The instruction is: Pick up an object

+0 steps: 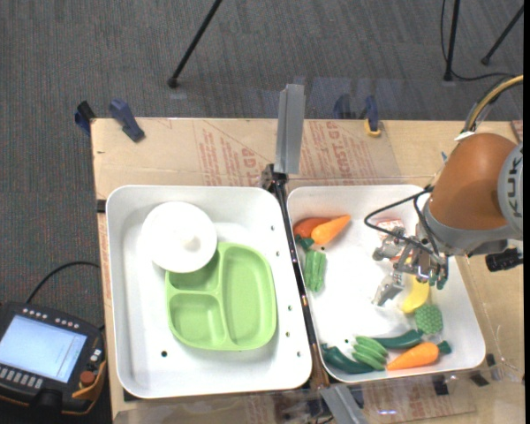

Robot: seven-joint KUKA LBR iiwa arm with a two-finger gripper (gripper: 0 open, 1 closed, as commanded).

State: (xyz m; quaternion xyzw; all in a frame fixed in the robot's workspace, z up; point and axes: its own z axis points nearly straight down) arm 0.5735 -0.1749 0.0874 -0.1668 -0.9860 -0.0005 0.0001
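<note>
My gripper [403,286] hangs low over the right side of the right bin [353,198], below the orange wrist band. A yellow toy piece [415,298] lies right against it, and a bumpy green piece [428,319] sits just below that. An orange carrot [329,229] and a red piece [304,226] rest at the bin's upper left. A green pod [315,270] lies along the left wall. Near the front edge are a second carrot [413,356], green pea pods [369,350] and a dark green vegetable [397,338].
The left bin [128,325] holds a white bowl [178,235] overlapping a green divided plate [221,294]. A grey upright post [290,135] stands behind the seam between the bins. A teach pendant [40,352] lies off the bench at the lower left.
</note>
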